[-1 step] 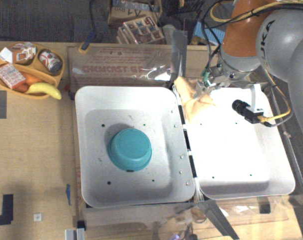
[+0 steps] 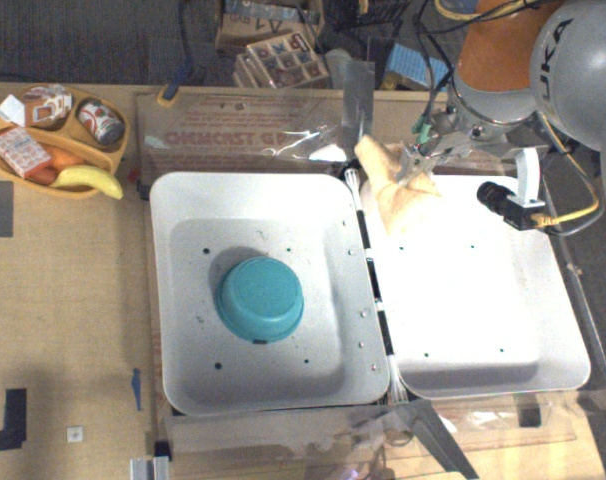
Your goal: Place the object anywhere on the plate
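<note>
Object: pale cream, lumpy, soft-looking piece, probably a plush or foam toy, exact kind not readable. It sits at the far left corner of the right bin, its upper part leaning on or over the divider rim between the bins. Gripper hangs right at its top right edge; the view is too cluttered to tell whether the jaws are spread, pressed together or pinching the object. No clear sign it is held.

Handling guess: light, squashy, not fragile, not slippery. It should deform under a pinch, so a grab across the thick middle looks safer than one on the thin upper flap, which could fold out of the grip.

Target is the teal plate, or possibly an upturned bowl, round, near the centre of the left bin. It is well apart from the object, with the divider rim in between.

Edges: the object's corner position leaves wall on two sides, so approach room is tight there; the open side faces the bin's middle. The carry must clear the divider rim. The floor around the plate is bare, so there is room to descend. If the teal surface is domed, a soft object may slide off, so a centred drop is better.

Counter left of the bins carries a yellow tray of toy food, clear of the path.
</note>
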